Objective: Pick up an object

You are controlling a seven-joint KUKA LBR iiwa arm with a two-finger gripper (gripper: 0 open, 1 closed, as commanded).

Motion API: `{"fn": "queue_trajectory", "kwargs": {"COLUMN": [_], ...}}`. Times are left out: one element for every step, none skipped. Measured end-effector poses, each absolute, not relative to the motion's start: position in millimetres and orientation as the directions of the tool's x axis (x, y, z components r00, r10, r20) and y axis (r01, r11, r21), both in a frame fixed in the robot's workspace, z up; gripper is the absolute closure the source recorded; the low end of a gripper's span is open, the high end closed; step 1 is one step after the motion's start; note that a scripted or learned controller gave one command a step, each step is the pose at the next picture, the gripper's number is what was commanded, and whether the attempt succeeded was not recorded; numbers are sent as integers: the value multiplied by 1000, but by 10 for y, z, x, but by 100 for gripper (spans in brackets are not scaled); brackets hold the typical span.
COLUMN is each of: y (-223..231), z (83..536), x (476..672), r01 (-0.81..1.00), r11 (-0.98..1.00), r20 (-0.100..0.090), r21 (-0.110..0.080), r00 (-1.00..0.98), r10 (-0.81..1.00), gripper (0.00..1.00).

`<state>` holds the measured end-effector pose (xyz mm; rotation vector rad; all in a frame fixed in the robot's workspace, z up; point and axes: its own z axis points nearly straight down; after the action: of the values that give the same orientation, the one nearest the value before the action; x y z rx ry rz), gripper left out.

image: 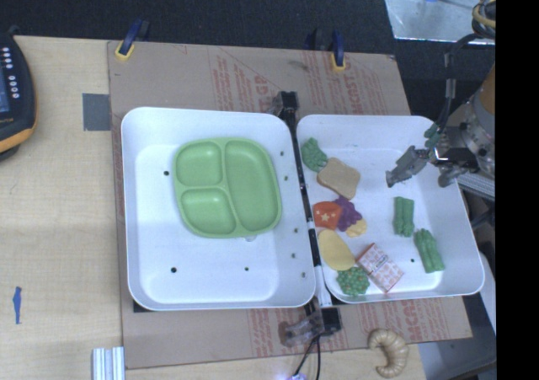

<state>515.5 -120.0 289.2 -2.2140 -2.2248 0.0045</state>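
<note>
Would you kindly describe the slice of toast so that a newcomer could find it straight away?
Look in the right-hand white bin, at its upper left part. The slice of toast lies there, just right of a green leafy piece and above the red and purple fruit. It alone is flat, tan and bread-shaped.

Arm [472, 130] cut off at right edge, pendant [13, 92] (left edge) cropped

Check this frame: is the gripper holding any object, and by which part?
Nothing is held. The gripper hovers open over a bare patch of the right bin, with no object between its fingers; the nearest green piece lies apart below it.
</note>
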Motion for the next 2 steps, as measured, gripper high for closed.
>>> {"fn": "queue_trajectory", "kwargs": {"y": [-1578, -2113], "z": [2322, 1519], "x": [5695, 5639], "r01": [1000, 1000], "r11": [4, 1], "r20": [-4, -1], "r21": [-4, -10], "r00": [-4, -1], "r10": [1000, 1000], "gripper": [0, 0]}}
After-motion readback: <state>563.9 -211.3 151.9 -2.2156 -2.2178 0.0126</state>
